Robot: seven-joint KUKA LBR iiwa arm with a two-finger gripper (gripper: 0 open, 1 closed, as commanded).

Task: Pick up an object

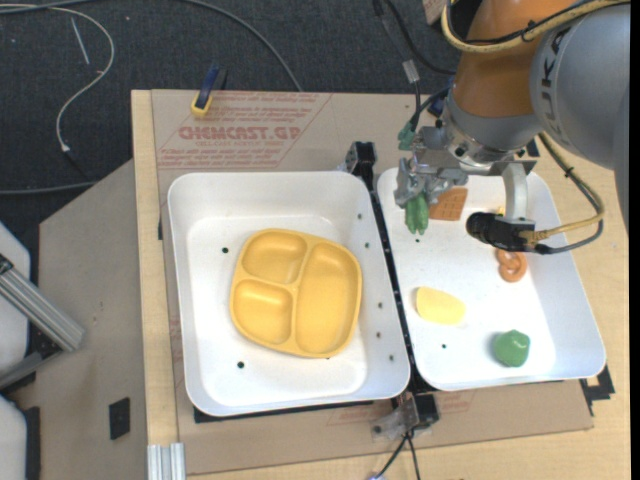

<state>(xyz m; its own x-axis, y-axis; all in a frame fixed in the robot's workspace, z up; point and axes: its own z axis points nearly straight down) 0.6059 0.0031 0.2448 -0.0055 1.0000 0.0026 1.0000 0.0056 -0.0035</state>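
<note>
in the camera view, the grey arm with its orange band reaches in from the right and hangs its two-finger gripper (415,211) over the upper left corner of the right shallow white bin (570,313), close to the divide between the two bins. a slim green object (417,214) sits right at the fingertips, but whether it is pinched or merely lying under them cannot be told from this slant, so the state of the pincer cannot be told either. just beside it to the right lies a flat orange-brown cracker-like square (452,204), partly under the wrist. farther right is a small orange ring-shaped piece (511,266), lower down a pale yellow oval piece (439,305), and near the bin's lower right a green pepper-shaped toy (511,348). the left shallow white bin (195,218) holds a yellow plastic divided plate (296,291). to do this step well, i would judge the grip should be centred on the slim green piece, clear of the bin wall and the cracker, then lifted straight and slowly so a weak pinch shows early.
</note>
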